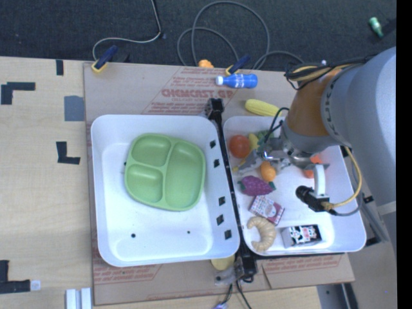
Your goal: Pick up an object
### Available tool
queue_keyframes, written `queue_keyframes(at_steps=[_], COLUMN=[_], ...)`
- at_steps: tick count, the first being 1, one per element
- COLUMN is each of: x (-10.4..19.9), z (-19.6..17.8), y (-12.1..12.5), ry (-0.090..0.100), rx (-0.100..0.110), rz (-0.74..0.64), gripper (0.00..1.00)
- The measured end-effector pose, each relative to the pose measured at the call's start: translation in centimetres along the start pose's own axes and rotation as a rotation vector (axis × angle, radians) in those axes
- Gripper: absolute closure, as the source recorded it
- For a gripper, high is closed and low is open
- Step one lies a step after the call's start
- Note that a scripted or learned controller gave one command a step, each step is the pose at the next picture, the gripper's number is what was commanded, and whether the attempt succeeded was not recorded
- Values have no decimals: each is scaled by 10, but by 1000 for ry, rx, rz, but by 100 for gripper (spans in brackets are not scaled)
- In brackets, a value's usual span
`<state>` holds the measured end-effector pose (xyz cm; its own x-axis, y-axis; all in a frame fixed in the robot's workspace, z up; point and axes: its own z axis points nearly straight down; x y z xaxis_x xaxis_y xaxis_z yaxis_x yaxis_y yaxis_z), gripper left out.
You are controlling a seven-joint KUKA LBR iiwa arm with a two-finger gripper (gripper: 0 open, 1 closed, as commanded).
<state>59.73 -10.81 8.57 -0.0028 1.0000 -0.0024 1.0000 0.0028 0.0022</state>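
My gripper is down in the right bin, in its upper left part, among small toy foods. Right under and beside it are a red tomato, a small orange piece and a yellow-green bit. A purple grape bunch lies just below those. Further toward the front are a pink-and-white packet, a tan croissant and a black-and-white carton. The wrist hides the fingertips.
The left bin holds a green divided plate. Behind the bins lie a yellow banana, a blue-and-white bottle and loose cables. A black divider with clips runs between the bins. The arm's body covers the right bin's upper right.
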Motion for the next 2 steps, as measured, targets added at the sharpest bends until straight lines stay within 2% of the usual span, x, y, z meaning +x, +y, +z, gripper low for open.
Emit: queue_keyframes(at_steps=[1, 2], x=[-2, 84], z=[-11, -105], y=[-1, 10], ry=[-2, 6], rx=[-3, -7], rz=[3, -8], gripper=[100, 100])
